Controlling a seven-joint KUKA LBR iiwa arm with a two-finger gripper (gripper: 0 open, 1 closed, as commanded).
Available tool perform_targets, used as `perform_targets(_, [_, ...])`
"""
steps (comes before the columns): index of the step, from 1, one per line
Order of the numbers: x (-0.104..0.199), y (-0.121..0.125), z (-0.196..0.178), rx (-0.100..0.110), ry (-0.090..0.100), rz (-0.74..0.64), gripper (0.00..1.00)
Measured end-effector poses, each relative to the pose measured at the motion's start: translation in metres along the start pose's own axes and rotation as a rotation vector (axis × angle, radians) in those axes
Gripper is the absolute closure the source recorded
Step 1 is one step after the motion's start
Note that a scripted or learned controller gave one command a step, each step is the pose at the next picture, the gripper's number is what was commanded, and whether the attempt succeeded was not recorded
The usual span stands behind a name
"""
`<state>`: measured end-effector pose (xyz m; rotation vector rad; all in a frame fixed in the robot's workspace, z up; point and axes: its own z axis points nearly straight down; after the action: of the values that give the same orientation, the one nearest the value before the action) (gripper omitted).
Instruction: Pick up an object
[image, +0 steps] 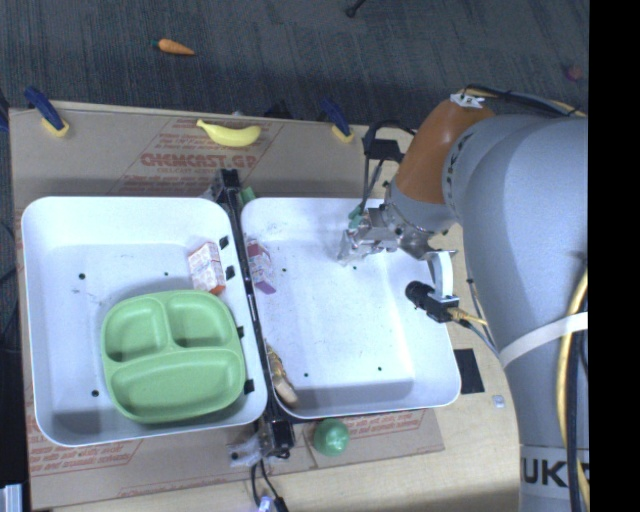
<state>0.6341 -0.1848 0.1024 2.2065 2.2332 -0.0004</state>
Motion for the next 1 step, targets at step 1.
perform_targets(1, [0.0035, -0.0779, -0.1340, -0.003, -0.001, 0.008, 1.00])
